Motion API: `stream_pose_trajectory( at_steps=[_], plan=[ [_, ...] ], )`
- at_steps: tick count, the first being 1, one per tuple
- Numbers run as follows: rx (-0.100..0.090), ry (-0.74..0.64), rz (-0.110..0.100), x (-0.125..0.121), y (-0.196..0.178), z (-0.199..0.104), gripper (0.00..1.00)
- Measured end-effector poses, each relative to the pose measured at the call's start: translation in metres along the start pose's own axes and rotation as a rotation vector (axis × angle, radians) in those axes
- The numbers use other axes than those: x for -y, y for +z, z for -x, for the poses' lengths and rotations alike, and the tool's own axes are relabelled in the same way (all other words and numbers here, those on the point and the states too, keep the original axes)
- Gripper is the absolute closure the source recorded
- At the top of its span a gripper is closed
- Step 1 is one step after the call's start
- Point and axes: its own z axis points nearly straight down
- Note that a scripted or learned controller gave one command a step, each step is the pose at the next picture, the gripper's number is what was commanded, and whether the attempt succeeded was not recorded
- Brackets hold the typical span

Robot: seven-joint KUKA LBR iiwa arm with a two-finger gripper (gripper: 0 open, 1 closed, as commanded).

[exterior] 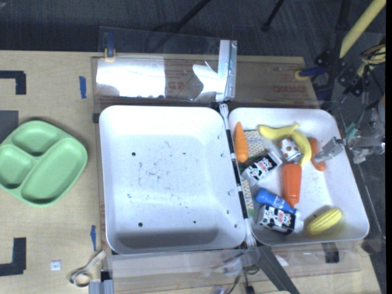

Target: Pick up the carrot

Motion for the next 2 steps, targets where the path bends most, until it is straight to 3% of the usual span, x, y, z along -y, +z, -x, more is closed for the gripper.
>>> stream_pose_trajectory(
  at_steps=[1, 2],
  plan=[
    [0.0, -0.067, 0.004, 0.034, 0.114, -0.06, 0.0],
    [-0.003, -0.155, 0.003, 0.002, 0.114, -0.021, 0.0]
  ],
)
